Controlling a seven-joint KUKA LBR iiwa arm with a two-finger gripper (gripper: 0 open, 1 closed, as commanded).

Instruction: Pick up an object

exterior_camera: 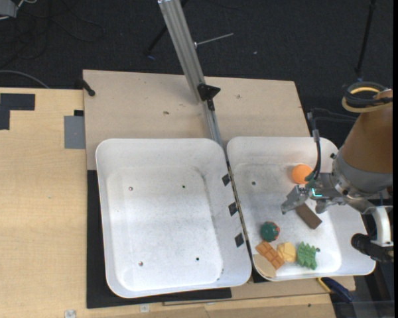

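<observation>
Brown block (310, 216) lies in right bin (265, 152), just under hand (308, 203); fingers spread, gripping nothing. Orange ball (301, 173) near; green ball (270, 230), yellow and green toys along front edge.

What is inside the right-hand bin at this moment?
The right bin holds an orange ball, brown block, dark green ball, orange waffle piece, yellow piece and green piece. The claw covers part of the floor.

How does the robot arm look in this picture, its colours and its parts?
The arm reaches in from the right: a wide orange band over a grey wrist section. The gripper is dark grey metal with a small teal light on its body. A thin dark cable runs along the arm toward the gripper.
</observation>
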